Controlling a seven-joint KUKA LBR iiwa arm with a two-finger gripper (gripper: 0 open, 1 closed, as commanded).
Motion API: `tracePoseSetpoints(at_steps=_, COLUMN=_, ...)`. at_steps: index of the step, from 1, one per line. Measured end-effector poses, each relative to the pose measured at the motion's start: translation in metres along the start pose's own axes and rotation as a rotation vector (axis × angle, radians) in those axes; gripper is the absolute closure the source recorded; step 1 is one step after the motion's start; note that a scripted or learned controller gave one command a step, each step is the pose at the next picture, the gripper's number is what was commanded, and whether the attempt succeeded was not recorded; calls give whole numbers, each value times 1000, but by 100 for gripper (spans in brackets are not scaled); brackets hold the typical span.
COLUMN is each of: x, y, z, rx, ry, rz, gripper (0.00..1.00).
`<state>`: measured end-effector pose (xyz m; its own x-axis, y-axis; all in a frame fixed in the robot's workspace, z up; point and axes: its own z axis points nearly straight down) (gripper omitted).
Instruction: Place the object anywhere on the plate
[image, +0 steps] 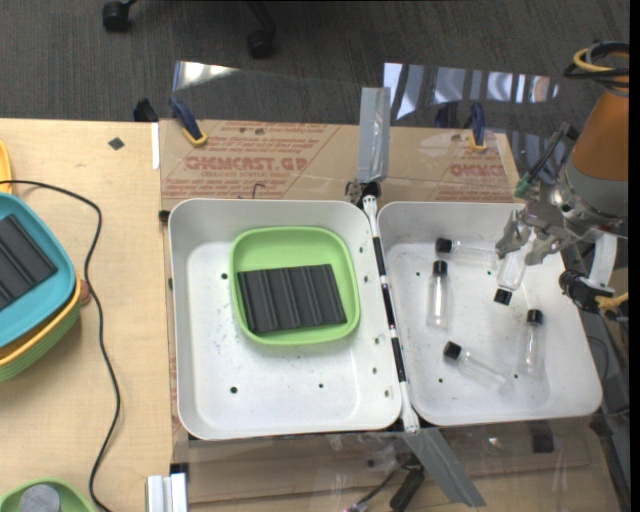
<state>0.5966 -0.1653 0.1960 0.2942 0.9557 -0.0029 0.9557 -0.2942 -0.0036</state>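
So far the task looks only begun. The hand (522, 243) hangs over the upper right part of the right bin (560, 400), and a clear vial with a black cap (508, 278) stands almost upright just under it, its upper end between the fingers as far as I can see; I judge that the hand is pinching this vial, though the contact itself is small in the camera view and I am not fully sure. The vial's cap points down, and whether it touches the bin floor I cannot tell.

The green plate (342, 250) lies in the left bin (200, 390), well apart from the hand, with a dark ribbed mat (292, 298) on it. None of the vials lies on the plate yet.

Four other vials rest in the right bin: one near the top (447, 245), one upright-looking near the middle left (438, 290), one lying at the bottom (470, 362), and one at the right side (531, 340).

What is left, in my judgement, is nearly everything: to lift the vial clear, carry it over the divider between the bins, and set it down anywhere on the plate. The grip seems light, so the vial may slip during the transfer.
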Motion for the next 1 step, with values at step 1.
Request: tracePoseSetpoints(at_steps=1, x=0, y=0, z=0, rx=0, ry=0, rz=0, gripper=0)
